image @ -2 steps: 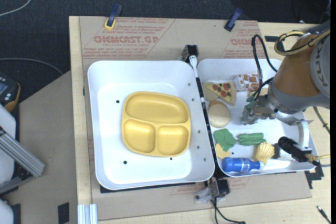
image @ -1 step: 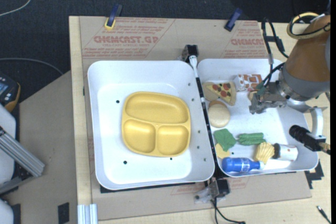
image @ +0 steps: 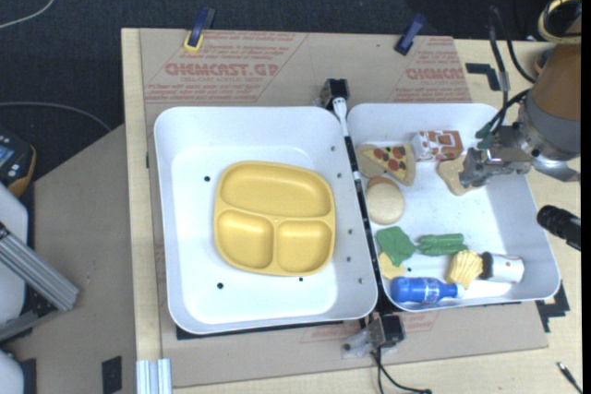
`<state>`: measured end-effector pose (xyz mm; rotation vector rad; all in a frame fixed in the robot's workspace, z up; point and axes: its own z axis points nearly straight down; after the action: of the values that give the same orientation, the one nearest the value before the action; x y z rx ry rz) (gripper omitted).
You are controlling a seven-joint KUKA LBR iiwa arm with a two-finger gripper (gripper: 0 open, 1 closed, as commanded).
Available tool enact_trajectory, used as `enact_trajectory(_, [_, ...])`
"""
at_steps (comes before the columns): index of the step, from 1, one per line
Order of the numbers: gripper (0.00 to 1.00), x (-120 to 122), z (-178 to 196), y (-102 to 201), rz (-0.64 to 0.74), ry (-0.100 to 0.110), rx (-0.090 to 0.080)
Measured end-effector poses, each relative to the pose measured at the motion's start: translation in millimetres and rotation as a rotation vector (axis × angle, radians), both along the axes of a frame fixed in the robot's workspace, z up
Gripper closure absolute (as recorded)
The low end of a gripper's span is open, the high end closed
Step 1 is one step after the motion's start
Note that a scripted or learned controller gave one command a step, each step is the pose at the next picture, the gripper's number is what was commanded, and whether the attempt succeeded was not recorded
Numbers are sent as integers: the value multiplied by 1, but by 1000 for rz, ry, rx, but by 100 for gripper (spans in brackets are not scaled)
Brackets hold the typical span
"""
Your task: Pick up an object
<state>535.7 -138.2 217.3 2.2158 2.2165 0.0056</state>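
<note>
At the near edge of the right bin point(image: 545, 277) lies a blue bottle point(image: 420, 291) on its side, and beside it, to the right, a small yellow piece point(image: 466, 268) and a white tube with a dark end point(image: 503, 268). A little farther there is a green leafy toy point(image: 395, 244) and a green pod-shaped toy point(image: 440, 244), close to each other. Farther again, near the left wall of this bin, sits a round beige toy like a bun point(image: 385, 201). Behind it lies a toy pizza slice point(image: 388, 161), and to the right of the slice a small red and white box point(image: 437, 144).

The left bin point(image: 185, 161) carries a yellow plate with three compartments point(image: 273, 217), which rests about in its middle.

The tool point(image: 480, 169) hangs low over the far right part of the right bin, at the end of the grey arm point(image: 554, 129) that comes from the right. Just under and beside it a tan object point(image: 452, 176) is visible, lying on the bin floor next to the red and white box. I cannot tell if the tool is apart or together, and I cannot tell if it touches the tan object.

Both bins stand on a brown bench point(image: 277, 55) with red printing, and two clamps point(image: 196, 30) hold its far edge.
</note>
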Motion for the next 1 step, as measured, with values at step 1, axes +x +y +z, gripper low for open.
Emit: enact_trajectory(1, [100, 1, 8, 0, 1, 4, 1])
